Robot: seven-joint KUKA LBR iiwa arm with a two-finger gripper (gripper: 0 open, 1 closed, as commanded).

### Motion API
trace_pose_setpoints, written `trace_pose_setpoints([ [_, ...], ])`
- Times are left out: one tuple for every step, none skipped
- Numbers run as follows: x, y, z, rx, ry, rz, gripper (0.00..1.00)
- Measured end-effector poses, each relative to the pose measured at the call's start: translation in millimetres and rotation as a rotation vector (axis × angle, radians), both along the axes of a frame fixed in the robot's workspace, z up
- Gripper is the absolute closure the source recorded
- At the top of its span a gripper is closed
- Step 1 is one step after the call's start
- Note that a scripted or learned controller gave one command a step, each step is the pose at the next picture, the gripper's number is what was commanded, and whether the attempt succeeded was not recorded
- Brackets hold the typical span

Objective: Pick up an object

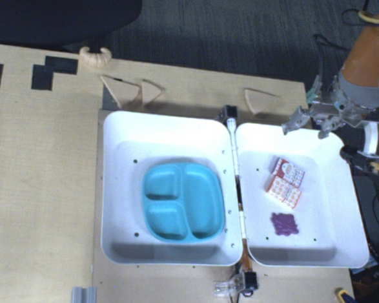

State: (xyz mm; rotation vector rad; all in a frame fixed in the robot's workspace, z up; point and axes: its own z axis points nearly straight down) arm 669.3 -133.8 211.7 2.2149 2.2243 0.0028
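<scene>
1. The tool (311,124) sits over the far edge of the right bin (348,191), near that bin's far left corner. Its two fingers are spread apart with nothing between them, so it's open and not carrying anything.
2. The arm (370,60) comes in from the right, with the orange band just above the grey wrist, hanging past the tabletop's far right corner.
3. Right bin has two things in it. A red and white packet (285,181) lies flat around the middle, a bit tilted, nearer the bin's left wall than its right one.
4. Just beside that packet, toward the near edge, there's a small purple object (285,223), kind of lumpy; can't really tell what it is. The two look close, but whether they touch I can't say.
5. Both are well apart from the tool, which is up at the far rim while they're mid to near side.
6. Left bin (120,175) holds a blue divided tray (183,201) with three compartments, sitting flat around the centre and leaning toward the near side.
7. The two bins sit side by side on the tabletop (38,189), touching along the middle seam.
</scene>
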Motion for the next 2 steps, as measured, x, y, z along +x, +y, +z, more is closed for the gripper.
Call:
trace_pose_setpoints([
  [0.1, 15.4, -122.0, 0.001, 0.001, 0.002, 0.0],
  [1.8, 16.0, -109.9, 0.001, -0.004, 0.005, 1.0],
])
